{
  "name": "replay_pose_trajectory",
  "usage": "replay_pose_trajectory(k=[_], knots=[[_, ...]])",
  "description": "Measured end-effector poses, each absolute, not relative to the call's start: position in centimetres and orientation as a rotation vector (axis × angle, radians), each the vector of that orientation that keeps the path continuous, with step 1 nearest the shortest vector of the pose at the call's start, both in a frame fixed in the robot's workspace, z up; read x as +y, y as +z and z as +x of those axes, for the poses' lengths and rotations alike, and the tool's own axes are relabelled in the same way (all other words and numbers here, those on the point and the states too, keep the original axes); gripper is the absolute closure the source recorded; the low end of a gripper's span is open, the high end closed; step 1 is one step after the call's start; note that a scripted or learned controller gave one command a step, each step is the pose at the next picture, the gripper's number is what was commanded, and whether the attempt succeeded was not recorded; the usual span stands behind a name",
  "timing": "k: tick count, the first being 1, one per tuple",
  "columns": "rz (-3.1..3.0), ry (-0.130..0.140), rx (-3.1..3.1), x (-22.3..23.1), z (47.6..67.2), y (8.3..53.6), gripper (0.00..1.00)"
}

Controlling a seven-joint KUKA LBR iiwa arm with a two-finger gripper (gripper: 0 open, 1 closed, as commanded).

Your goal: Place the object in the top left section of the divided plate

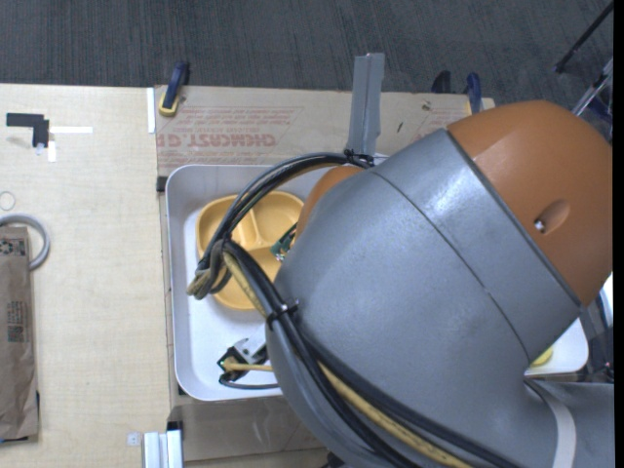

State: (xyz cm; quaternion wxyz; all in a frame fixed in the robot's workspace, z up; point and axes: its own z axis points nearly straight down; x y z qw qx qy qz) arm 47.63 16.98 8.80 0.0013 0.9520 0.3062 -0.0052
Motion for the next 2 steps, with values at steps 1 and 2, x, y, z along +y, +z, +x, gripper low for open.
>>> replay_pose_trajectory(k=[1, 2], knots=[[3.033, -0.018, 0.799, 18.93, 57.52, 9.0, 1.0], [3.032, -0.012, 0.796, 18.89, 57.61, 9.08, 0.0]])
